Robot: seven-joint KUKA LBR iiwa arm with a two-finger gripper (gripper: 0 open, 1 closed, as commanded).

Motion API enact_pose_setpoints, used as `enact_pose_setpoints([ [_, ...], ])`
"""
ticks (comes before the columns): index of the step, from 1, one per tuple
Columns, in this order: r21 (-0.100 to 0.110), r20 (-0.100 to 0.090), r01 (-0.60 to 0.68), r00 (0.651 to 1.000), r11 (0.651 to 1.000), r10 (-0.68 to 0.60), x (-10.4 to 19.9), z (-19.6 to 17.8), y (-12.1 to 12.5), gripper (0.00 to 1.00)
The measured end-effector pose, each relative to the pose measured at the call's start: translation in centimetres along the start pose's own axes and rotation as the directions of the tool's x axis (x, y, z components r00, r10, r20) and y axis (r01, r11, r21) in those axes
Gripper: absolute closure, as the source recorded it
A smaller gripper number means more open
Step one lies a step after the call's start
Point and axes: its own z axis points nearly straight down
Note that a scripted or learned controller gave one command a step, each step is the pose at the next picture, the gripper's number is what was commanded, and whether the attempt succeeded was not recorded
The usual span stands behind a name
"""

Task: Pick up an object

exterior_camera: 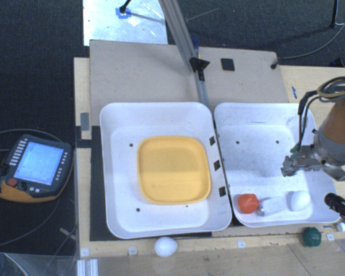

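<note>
On the bench (57,223) I see two bins: the left bin (118,154) carries a yellow plate (174,169), while the right bin (259,137) gathers my targets along its near wall, a white ball (299,200) and a red ball (247,203). My gripper (292,165) hovers above them; its state I cannot tell.

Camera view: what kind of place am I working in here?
Probably a robotics lab bench: two white bins taped side by side, a teach pendant on dark carpet, and cables trailing around.
</note>
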Motion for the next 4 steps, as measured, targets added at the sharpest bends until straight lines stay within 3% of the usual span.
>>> enact_pose_setpoints([
  [2,-0.001,0.000,0.001,1.000,1.000,-0.001,0.8,-9.4,-1.1,1.00],
  [4,0.003,-0.002,0.004,1.000,1.000,-0.004,10.3,-10.0,0.9,1.00],
])
